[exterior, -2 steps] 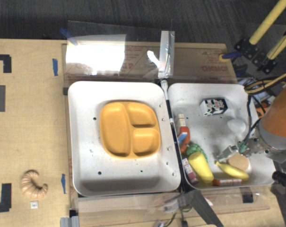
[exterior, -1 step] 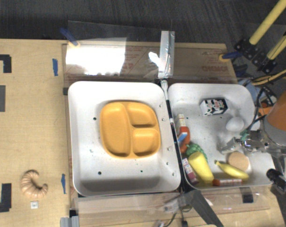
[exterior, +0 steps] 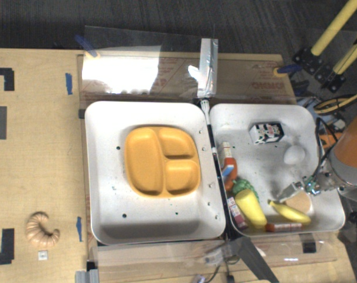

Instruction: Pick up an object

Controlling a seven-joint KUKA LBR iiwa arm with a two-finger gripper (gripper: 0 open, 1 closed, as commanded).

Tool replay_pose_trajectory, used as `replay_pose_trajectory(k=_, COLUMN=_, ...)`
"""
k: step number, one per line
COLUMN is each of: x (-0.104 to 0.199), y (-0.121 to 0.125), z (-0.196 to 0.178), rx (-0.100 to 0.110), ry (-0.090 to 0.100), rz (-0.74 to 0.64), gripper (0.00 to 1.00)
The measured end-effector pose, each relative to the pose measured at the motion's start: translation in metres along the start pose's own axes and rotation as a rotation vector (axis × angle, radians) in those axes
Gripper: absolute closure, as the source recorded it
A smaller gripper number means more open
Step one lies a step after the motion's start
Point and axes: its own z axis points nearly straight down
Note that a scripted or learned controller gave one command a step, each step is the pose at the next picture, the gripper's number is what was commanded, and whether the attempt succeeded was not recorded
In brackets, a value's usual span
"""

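Note:
The right bin point(exterior: 302, 119) holds several objects. A black-and-white box point(exterior: 267, 132) lies near its back and a pale round item point(exterior: 294, 155) sits to the right of centre. Along the left wall are a red-capped bottle point(exterior: 227, 161), a green toy point(exterior: 243, 186) and a yellow corn-like piece point(exterior: 251, 208). A banana point(exterior: 290, 212), a tan slice point(exterior: 300, 203) and a red marker point(exterior: 281, 227) lie at the front. My gripper point(exterior: 297, 188) reaches in from the right, low in the bin, just above the tan slice and the banana.
The left bin point(exterior: 101, 158) bears a yellow divided plate point(exterior: 161, 160). A croissant-shaped toy point(exterior: 42, 229) lies on the bench at the far left. The divider between the bins runs close to the bottle. Cables and yellow bars crowd the upper right.

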Motion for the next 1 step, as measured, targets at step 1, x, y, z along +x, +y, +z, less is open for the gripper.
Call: replay_pose_trajectory(k=1, x=-0.0030, y=0.0008, z=-0.0093, rx=-0.006, ry=-0.010, rz=0.003, gripper=1.00)
